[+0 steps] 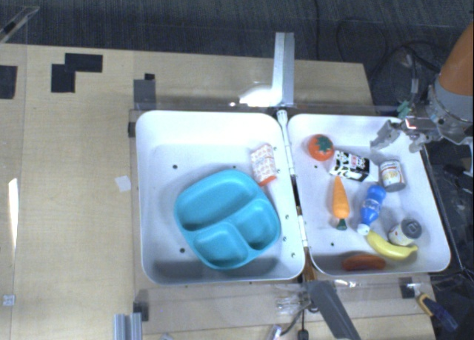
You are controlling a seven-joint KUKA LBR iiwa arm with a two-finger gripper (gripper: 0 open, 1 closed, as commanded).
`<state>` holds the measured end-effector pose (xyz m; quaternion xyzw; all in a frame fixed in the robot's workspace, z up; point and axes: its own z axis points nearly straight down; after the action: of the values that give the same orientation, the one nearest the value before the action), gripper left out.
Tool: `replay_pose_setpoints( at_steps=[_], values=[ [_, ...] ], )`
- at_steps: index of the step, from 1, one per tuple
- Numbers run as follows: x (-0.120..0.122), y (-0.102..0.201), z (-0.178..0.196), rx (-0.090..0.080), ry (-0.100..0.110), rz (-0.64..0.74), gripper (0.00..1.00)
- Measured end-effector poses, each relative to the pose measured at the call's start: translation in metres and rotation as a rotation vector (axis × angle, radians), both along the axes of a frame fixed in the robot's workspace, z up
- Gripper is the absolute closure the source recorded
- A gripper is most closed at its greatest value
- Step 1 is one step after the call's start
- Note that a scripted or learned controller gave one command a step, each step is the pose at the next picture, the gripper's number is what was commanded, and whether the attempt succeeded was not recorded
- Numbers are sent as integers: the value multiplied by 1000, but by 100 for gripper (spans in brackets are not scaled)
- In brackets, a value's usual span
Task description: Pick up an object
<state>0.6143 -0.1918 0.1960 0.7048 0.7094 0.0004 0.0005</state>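
My gripper (398,138) hovers over the back right corner of the right bin (437,216), its two fingers spread open with nothing between them. Just below it stands a small tin can (391,175). To the can's left a black-and-white carton (349,166) lies beside a red tomato (321,147). An orange carrot (339,199) and a blue bottle (372,207) rest mid-bin. Toward the front are a yellow banana (390,246), a dark-lidded jar (406,231) and a red sausage (363,261).
The left bin (159,183) holds a blue divided plate (227,218) and a small snack packet (263,164) near the divider wall. A metal post (284,64) rises behind the bins. Cables lie on the dark floor at the back.
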Motion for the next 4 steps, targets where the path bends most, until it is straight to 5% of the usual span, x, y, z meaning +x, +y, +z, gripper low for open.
replay_pose_setpoints(
  at_steps=[1,3,4],
  values=[
    [2,-12,-71,-8,-27,-7,0],
    [15,-14,-85,-22,-56,350,0],
    [23,-14,-85,-22,-46,459,0]
  ],
)
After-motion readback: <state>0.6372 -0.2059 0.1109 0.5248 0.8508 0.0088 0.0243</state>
